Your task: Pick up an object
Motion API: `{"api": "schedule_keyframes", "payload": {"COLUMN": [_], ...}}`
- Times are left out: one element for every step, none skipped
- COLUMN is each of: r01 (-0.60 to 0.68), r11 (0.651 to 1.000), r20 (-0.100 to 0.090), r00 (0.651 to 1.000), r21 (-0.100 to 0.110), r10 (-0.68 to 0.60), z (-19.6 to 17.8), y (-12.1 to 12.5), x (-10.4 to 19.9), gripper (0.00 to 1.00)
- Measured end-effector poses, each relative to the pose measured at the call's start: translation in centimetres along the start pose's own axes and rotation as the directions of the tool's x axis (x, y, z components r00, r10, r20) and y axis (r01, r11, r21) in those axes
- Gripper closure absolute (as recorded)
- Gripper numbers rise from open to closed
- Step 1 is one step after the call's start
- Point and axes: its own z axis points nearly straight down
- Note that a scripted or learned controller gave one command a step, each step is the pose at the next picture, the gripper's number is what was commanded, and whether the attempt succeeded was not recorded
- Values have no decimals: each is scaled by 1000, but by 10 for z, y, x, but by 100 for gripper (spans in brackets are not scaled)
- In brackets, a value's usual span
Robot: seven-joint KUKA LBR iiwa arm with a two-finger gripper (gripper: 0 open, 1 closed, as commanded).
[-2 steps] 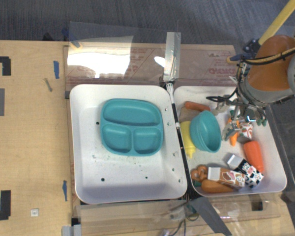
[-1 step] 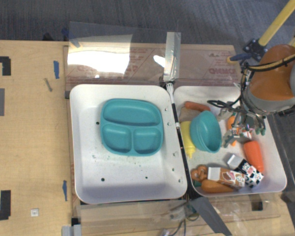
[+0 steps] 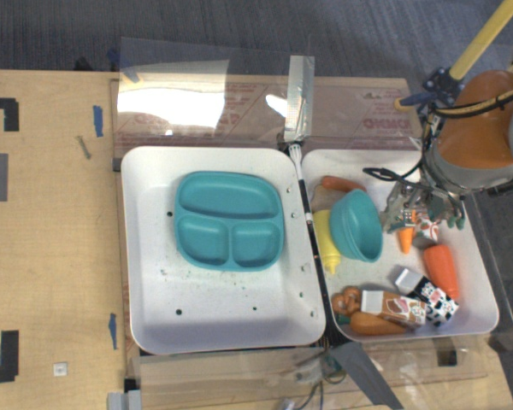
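My gripper hangs over the right bin, just right of a teal bowl that lies tipped on its side. Directly under it lies a small orange piece, and I cannot see whether the two touch. A larger orange carrot lies a little to the lower right. A yellow object rests against the bin's left wall, partly behind the bowl. Another orange piece peeks out above the bowl.
The left bin holds a teal divided plate. Along the right bin's front lie a doll-like figure, a small box, a black-and-white cube and a grey block. The orange-banded arm rises at the right.
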Motion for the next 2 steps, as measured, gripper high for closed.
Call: {"api": "schedule_keyframes", "payload": {"r01": [236, 29], "r11": [972, 1000], "r20": [-8, -7], "r00": [972, 1000], "r21": [-1, 2], "r10": [-236, -29], "z": [9, 11], "y": [-24, 1], "x": [86, 29], "gripper": [100, 100]}}
